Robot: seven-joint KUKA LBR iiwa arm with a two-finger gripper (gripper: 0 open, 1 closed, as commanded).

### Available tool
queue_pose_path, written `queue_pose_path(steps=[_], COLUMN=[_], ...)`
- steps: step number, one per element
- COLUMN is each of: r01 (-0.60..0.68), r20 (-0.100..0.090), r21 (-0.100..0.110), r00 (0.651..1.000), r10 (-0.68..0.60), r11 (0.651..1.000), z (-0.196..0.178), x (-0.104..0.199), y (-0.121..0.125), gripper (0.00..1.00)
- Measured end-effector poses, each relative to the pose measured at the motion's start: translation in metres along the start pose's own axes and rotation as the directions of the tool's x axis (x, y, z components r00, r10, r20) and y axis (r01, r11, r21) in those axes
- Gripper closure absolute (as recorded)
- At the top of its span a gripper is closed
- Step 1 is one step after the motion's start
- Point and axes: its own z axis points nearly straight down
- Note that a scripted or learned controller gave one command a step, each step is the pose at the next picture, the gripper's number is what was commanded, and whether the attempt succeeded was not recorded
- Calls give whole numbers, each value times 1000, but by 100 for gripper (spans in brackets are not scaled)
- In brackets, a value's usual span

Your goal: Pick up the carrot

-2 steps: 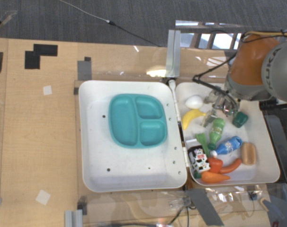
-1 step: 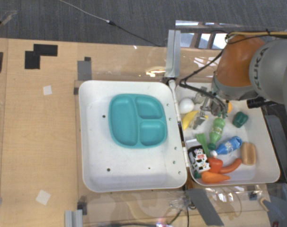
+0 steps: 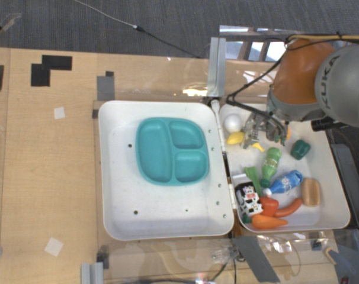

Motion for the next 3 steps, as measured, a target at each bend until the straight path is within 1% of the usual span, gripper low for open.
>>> queue_pose_path(steps=[1, 2, 3], r01=[78, 449, 300], r20=[1, -7, -1], r21=[-1, -5, -2], r00=[997, 893, 954], r10=[-78, -449, -300], r11=[997, 893, 954], z=[-121, 4, 8], x=[0, 9, 122], y=[-13, -48, -29], gripper=[100, 100, 100])
